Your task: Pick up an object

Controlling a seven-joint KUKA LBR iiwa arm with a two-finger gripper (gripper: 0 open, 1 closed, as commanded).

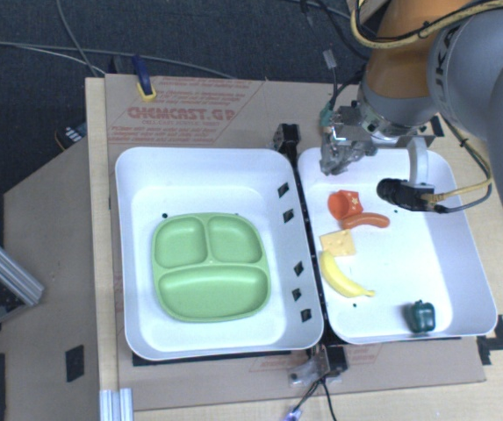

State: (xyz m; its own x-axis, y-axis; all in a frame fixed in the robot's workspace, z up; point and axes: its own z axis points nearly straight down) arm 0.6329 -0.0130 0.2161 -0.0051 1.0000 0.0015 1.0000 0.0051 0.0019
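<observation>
The right bin [449, 261] holds several toy foods: a red tomato piece [347, 203], a red sausage [367, 221], a yellow cheese slice [338, 243], a yellow banana [342, 277] and a dark green pepper [420, 316]. My gripper [334, 162] hangs over the bin's far left corner, above and behind the tomato piece. Nothing is visible between its fingers. The grey arm with its orange band [409, 24] reaches in from the upper right.
The left bin [137, 235] holds a green divided plate [210, 266]. A black divider with clips [300, 226] runs between the bins. Cables [435, 202] trail off the wrist over the right bin's far side. Cardboard [190, 103] lies under both bins.
</observation>
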